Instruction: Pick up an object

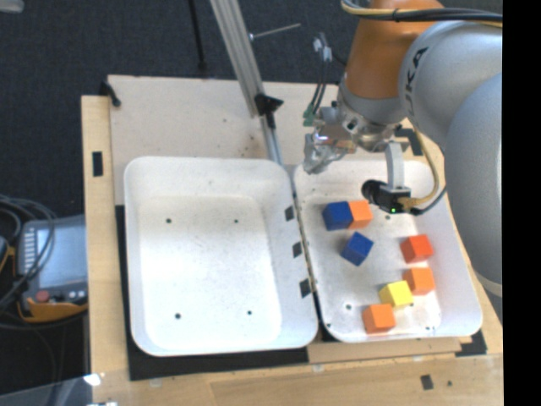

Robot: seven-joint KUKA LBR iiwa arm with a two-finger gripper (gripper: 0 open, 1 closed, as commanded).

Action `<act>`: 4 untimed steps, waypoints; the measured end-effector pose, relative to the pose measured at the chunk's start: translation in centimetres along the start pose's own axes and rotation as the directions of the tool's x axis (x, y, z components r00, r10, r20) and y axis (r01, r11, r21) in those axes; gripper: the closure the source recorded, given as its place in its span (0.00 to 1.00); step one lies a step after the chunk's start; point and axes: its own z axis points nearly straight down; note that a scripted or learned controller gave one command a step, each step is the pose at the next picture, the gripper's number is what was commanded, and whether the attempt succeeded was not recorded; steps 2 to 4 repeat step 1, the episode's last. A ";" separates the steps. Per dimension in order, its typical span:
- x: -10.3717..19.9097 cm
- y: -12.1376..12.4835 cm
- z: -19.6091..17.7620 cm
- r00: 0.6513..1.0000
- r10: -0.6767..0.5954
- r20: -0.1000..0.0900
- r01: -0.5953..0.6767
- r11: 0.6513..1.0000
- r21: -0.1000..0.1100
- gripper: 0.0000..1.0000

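Note:
My gripper (319,161) hangs above the far left corner of the right bin (448,311), just beyond the blocks. Nothing shows between its fingers. In that bin lie a blue block (336,216) touching an orange block (361,212), a second blue block (357,249) a little nearer, an orange-red block (416,248), an orange block (419,279), a yellow block (395,294) and another orange block (379,317) near the front. The closest block to the gripper is the first blue one, below it in the view.
The left bin (207,256) sits beside the right one, sharing a raised middle rim. A slanted aluminium post (241,57) rises behind the bins. The arm's grey body and orange band fill the upper right. A small device with cables lies off the bench at left.

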 end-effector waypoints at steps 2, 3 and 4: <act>5.9 1.1 0.8 1.000 0.000 0.001 0.000 1.000 0.001 1.00; 5.9 1.1 0.8 1.000 0.000 0.001 0.000 1.000 0.001 1.00; 5.9 1.1 0.8 1.000 0.000 0.001 0.000 1.000 0.001 1.00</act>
